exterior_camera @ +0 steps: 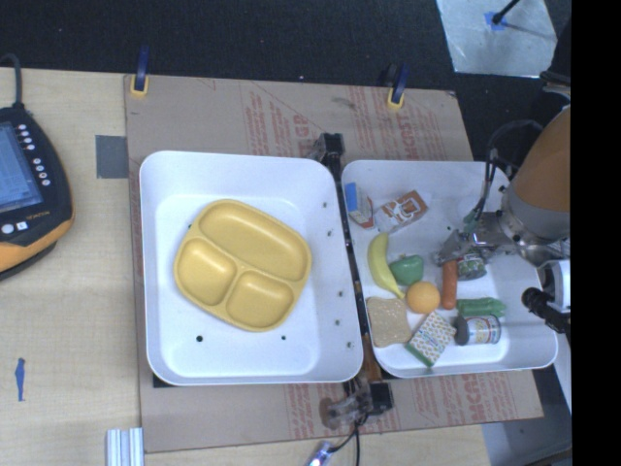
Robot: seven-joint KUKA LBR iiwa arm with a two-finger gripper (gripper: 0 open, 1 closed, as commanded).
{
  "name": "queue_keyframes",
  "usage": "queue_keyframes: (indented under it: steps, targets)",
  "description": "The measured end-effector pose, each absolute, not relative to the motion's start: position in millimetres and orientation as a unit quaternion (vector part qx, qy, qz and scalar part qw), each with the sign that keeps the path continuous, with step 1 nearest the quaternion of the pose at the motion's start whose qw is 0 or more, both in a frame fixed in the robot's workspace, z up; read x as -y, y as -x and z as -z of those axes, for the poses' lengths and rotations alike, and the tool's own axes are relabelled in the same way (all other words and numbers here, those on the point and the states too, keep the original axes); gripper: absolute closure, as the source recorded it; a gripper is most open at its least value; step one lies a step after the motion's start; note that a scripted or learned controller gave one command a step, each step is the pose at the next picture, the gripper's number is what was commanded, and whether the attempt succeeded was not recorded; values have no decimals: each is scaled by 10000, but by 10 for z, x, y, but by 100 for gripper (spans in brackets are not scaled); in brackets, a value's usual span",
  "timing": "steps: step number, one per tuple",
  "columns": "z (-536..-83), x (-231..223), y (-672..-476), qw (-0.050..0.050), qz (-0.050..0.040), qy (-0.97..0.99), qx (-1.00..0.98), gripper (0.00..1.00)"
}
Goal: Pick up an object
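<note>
Two bins (160, 260) | hand (464, 252) grip unclear | tray (243, 263) centred, margins open

We see a yellow tray (243, 263) in the left bin (160, 260). The gripper (464, 252) hangs over the right bin (524, 357) beside a banana (382, 264).

left bin (165, 260): white | divided tray (243, 263): yellow | banana (381, 263): yellow | pepper (408, 268): green | round fruit (422, 297): orange | sausage (448, 283): red-orange | bread slice (387, 320): tan | packet (432, 337): green-edged, checked | arm band (545, 168): orange | bench (68, 328): pale wood
</note>
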State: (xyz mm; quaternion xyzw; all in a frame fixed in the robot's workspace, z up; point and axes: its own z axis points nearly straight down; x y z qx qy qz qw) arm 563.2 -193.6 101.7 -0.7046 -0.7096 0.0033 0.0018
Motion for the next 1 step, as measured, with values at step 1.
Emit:
queue_keyframes:
  steps: [1]
  targets:
    - [-915, 1384, -6182, 17, -21, 7046, 7096, 100]
